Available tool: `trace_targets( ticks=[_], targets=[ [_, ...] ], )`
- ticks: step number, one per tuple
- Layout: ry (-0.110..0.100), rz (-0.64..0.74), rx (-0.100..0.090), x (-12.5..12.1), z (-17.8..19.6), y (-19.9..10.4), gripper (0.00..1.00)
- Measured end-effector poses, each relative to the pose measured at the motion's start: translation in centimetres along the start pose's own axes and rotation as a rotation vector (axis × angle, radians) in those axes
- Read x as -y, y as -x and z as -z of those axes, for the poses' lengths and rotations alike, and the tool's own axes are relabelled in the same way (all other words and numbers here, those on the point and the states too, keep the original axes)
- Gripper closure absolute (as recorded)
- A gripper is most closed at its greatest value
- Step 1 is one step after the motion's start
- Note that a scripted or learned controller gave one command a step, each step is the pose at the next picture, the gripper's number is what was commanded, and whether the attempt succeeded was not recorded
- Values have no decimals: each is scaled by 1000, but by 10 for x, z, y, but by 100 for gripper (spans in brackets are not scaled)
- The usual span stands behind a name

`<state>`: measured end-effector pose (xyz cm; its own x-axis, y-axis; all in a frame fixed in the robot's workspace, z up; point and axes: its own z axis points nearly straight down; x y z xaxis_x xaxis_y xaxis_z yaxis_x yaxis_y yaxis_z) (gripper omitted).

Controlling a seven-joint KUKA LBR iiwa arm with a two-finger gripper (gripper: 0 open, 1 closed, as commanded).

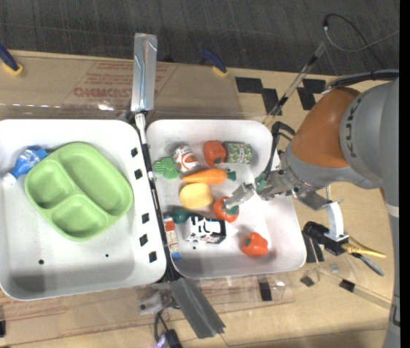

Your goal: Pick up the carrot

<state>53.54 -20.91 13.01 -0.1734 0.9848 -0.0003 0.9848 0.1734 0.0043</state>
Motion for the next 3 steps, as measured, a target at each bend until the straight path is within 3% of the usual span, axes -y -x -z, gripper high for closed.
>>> trace_targets(
  ticks=[1,2,3],
  targets=[
    [-5,199,0,-45,61,10,0],
    [-2,337,1,-64,-33,-19,0],
    [-2,50,2,-98,89,14,0]
  ],
)
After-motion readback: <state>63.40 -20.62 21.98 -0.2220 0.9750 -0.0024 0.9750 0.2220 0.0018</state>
